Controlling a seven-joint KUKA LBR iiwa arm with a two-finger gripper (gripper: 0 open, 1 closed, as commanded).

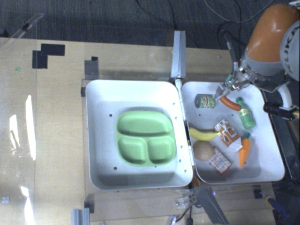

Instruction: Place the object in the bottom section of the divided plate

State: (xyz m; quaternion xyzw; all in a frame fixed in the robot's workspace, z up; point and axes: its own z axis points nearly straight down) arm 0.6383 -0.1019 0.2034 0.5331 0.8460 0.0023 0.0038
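A green divided plate point(144, 137) lies in the middle of the left bin point(99, 125), with one wide section at the far side and two smaller sections at the near side, all bare. My gripper point(225, 89) hangs low over the far edge of the right bin point(268, 168). It is just above the left end of a red sausage point(230, 102) and right of a small green-labelled can point(205, 101). Whether it touches either one cannot be made out.
Also in the right bin are a green bottle point(246, 117), a banana point(205, 134), a small carton point(228, 132), a carrot point(244, 150), a brown round fruit point(203, 150) and a patterned packet point(219, 161). A metal divider point(178, 55) stands between the bins.
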